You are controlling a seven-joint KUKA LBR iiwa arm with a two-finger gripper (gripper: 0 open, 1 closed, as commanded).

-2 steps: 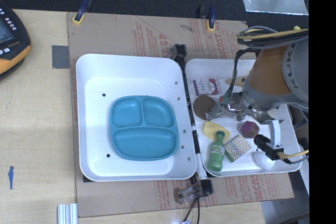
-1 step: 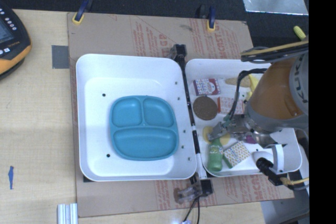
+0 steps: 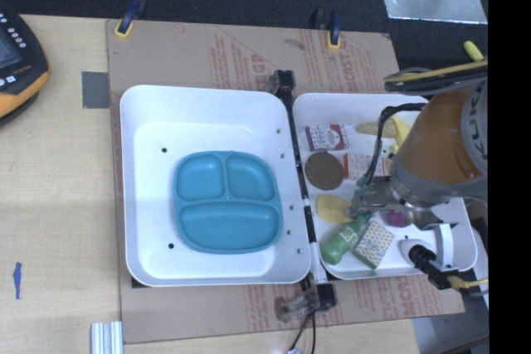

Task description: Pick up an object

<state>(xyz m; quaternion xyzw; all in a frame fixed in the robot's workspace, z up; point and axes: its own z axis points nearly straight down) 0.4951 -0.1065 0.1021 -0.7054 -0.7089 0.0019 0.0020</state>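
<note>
1. The bench [image 3: 58, 203] is pale wood, with a brown cardboard sheet [image 3: 207, 62] laid on it and clamped at its 12 o'clock edge.
2. The left bin [image 3: 137, 178] is shallow and white, lying on the cardboard at the 9 o'clock side of the pair.
3. The right bin [image 3: 328, 104] touches the left bin along its 9 o'clock wall and bears a clutter of small things.
4. The arm [image 3: 440, 149], grey with an orange band, comes in from 3 o'clock and hangs over the right bin's 3 o'clock half.
5. A blue divided plate [image 3: 226, 201] lies flat in the middle of the left bin, its two small sections towards 12 o'clock.
6. The hand [image 3: 371, 199] points down near the middle of the right bin; whether it is wide, narrow or holding anything, I cannot tell.
7. A green bottle [image 3: 342, 241] lies tilted at 6 o'clock of the hand, just beside it.
8. A patterned packet [image 3: 374, 244] lies touching the bottle at its 3 o'clock side.
9. A brown round disc [image 3: 323, 170] lies at 10 o'clock of the hand.
10. A small red-and-white box [image 3: 324, 137] lies just at 12 o'clock of the disc.
11. A yellow piece [image 3: 330, 208] lies between the disc and the bottle.
</note>
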